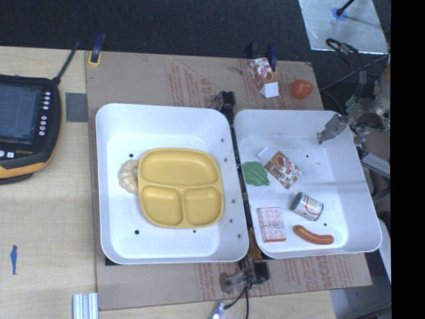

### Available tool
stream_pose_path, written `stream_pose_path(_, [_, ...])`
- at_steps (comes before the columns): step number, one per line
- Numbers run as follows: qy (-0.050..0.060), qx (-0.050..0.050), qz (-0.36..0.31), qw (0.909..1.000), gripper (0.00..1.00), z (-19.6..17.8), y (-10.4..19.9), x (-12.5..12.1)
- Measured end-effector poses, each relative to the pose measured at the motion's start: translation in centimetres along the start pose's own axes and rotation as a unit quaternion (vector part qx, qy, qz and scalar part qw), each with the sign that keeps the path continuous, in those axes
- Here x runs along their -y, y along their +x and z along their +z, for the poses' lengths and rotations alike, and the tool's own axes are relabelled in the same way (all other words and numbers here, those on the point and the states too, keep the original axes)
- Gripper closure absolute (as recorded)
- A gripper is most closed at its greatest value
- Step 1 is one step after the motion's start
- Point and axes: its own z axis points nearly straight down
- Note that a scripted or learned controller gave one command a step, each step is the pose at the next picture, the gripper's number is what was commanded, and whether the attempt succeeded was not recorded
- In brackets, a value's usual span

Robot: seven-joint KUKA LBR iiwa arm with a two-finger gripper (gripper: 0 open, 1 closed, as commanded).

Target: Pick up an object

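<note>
The sausage (313, 234) lies at the right bin's (358, 178) front edge, the tin can (307, 206) just behind it. The gripper (330, 130) hovers at the far corner, holding nothing; its opening is unclear. Best descend vertically over the can, clear of the wall.

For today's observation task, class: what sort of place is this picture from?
Probably a robot test bench: two white bins clamped to cardboard, toy food such as a sausage, and a control tablet beside them.

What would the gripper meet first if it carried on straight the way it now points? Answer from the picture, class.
The gripper points down-left over the right bin. Probably bare bin floor first; further along that line lies the patterned packet. Height above the floor is unclear.
</note>
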Motion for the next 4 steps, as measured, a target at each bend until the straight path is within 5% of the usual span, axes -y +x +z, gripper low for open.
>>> stream_pose_path(1, [0.002,-0.001,0.000,1.0000,0.00,12.7,4.9,-3.5])
stream_pose_path(2, [0.000,0.000,0.000,1.0000,0.00,12.6,7.7,3.6])
stream_pose_path(3, [0.001,0.001,-0.001,1.0000,1.00,11.5,7.5,3.5])
stream_pose_path(4, [0.001,0.001,-0.001,1.0000,0.00,11.5,7.5,3.6])
